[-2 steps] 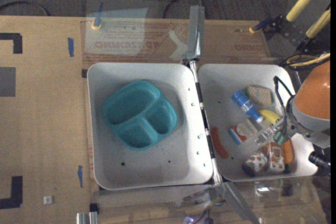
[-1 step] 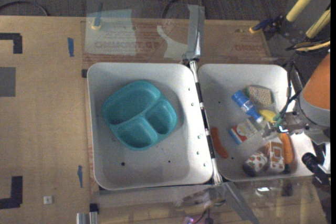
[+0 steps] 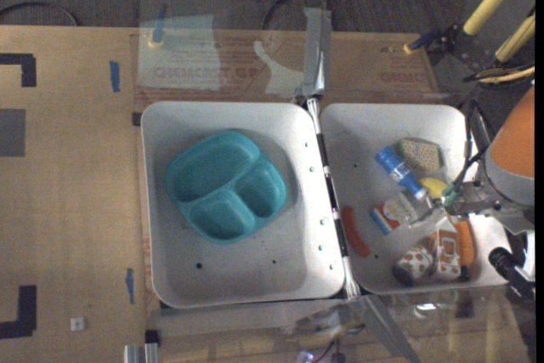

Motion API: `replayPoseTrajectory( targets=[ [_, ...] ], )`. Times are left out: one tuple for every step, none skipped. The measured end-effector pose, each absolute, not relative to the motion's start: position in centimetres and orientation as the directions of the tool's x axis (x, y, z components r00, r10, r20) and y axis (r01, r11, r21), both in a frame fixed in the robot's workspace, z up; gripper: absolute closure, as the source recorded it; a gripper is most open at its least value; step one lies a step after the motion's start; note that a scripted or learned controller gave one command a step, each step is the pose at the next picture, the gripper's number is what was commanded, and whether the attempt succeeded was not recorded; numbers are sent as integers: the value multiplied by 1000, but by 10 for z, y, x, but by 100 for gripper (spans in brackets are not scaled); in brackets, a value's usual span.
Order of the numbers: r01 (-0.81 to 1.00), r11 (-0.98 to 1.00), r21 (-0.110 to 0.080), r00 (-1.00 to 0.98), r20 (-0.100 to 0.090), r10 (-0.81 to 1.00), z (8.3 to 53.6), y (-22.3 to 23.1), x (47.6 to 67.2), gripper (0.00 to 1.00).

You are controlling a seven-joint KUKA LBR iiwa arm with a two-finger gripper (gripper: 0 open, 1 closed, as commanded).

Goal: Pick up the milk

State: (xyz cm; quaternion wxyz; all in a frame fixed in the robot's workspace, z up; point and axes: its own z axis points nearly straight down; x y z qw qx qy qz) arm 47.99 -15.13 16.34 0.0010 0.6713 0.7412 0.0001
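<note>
— Claw (image 3: pixel 444 201) hung low in the right bin (image 3: pixel 357 132), just above the milk (image 3: pixel 394 214); how wide it stood, I couldn't tell.

— So, the approach step?

— I judged so. Next it needed to settle squarely over that 1 carton.

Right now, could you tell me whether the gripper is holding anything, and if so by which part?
It cannot be told. The gripper hangs low over the right bin, among the small items near the milk carton, but the picture is too blurred to show anything between its tips.
</note>
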Motion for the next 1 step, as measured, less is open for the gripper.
replayPoseTrajectory(
  targets=[
    [982, 189, 2, -189, -1, 982, 101, -176, 479, 0]
  ],
)
